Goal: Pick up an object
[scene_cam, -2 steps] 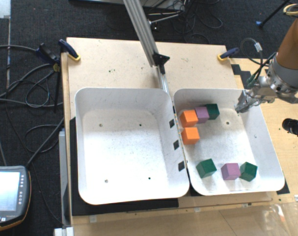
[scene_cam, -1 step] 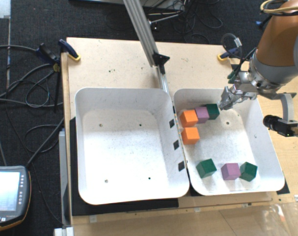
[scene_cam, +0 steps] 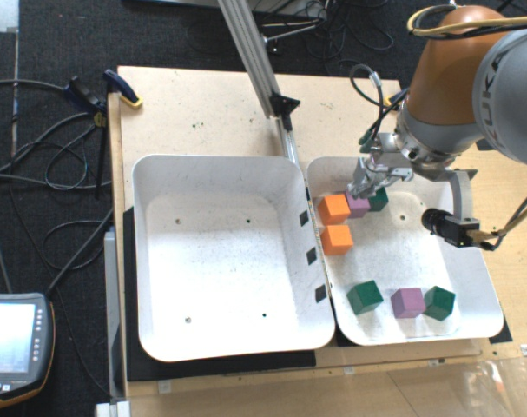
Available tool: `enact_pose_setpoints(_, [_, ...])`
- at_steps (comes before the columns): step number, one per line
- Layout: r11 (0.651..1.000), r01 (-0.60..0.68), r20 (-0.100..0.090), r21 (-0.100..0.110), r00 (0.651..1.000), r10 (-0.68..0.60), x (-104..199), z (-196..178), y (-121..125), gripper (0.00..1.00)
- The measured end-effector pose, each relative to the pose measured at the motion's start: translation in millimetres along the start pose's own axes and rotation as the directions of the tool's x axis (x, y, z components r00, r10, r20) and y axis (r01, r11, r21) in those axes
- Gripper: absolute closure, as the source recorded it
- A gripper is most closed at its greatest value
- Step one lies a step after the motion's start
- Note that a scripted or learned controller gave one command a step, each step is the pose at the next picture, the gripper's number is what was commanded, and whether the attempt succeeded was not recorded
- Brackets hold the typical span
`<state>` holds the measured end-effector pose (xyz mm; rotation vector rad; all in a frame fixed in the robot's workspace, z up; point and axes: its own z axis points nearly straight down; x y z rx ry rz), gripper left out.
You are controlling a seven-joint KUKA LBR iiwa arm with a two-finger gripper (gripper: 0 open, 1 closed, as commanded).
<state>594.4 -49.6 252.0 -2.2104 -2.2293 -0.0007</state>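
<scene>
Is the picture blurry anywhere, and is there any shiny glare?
In the camera view the blocks, like the orange block, look fairly sharp; the left bin is evenly lit with soft shadows along its walls; the arm's orange band shows a soft shine; the end effector looks slightly fuzzy.

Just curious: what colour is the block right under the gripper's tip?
Purple, as far as the camera view shows: the block sits under the gripper, beside an orange block.

gripper (scene_cam: 365, 188): fingertips buried among the blocks, spread impossible to tell
green block (scene_cam: 378, 201): just right of gripper, mostly hidden behind it
purple block (scene_cam: 358, 205): under gripper, top covered
arm (scene_cam: 471, 76): cut off at right edge
pendant (scene_cam: 11, 346): cut off at left edge, screen blurred
</scene>
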Motion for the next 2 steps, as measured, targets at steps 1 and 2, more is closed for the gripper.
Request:
enact_pose_setpoints(1, [1.0,-0.001,0.001,-0.002,1.0,0.001,47,7,13,1.0])
enact_pose_setpoints(2, [1.0,-0.001,0.0,0.001,1.0,0.001,106,21,14,1.0])
